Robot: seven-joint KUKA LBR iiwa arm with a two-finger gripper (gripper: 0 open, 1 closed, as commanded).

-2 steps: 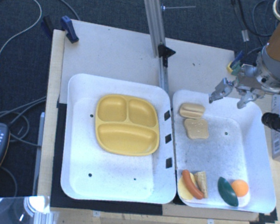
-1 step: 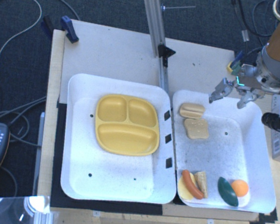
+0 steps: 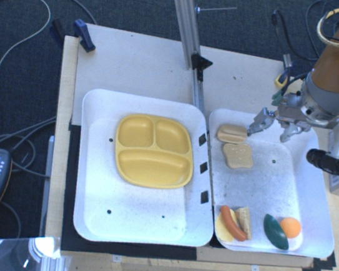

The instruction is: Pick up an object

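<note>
Gripper [image 3: 274, 126], fingers spread and holding nothing, poised over right bin [image 3: 313, 185] beside bread slices [image 3: 236, 147], presumably for picking.

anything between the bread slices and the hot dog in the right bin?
No. In the camera view, just bare bin floor between the bread slices and hot dog.

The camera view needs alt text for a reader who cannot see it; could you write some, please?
A grey arm's open tool hovers over the right bin, near two bread slices; a hot dog and orange lie below. The left bin holds a yellow tray.
</note>
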